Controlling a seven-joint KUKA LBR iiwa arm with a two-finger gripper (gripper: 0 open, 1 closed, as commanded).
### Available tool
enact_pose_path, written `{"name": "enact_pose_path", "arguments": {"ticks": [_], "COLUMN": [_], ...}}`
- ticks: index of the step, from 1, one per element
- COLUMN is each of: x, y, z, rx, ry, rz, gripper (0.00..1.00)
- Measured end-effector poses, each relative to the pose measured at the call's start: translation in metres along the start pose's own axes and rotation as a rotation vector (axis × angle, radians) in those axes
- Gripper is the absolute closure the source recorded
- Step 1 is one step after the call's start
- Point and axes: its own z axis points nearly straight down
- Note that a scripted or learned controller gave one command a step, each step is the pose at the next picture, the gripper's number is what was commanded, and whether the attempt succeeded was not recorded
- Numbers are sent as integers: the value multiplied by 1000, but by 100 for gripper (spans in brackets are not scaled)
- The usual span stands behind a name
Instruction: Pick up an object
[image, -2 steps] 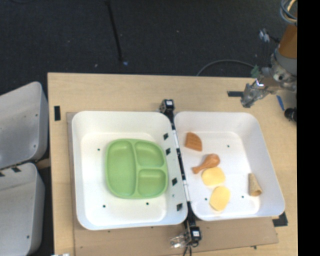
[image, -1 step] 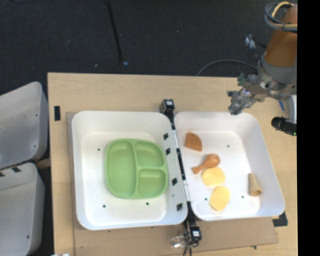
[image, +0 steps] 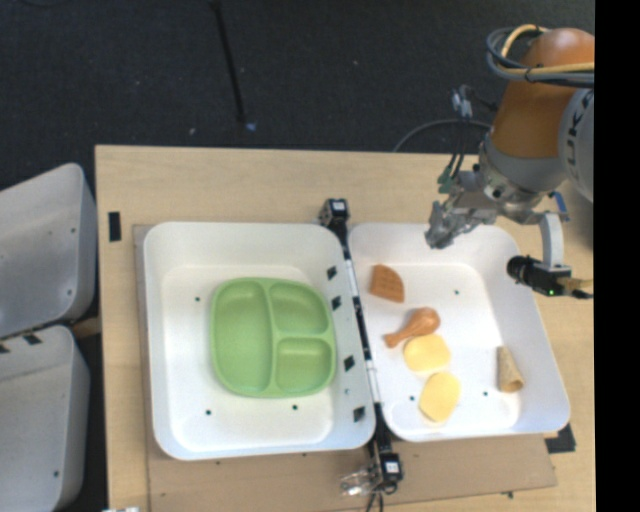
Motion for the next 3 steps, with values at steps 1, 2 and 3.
{"name": "enact_pose_path", "arguments": {"ticks": [1, 2, 3], "x": [46, 90, 132], "y": [-24, -46, -61], "z": [14, 3, 5], "rx": [1, 0, 1], "ry": [0, 2, 1], "rz": [1, -1, -1], "gripper": [100, 100, 100]}}
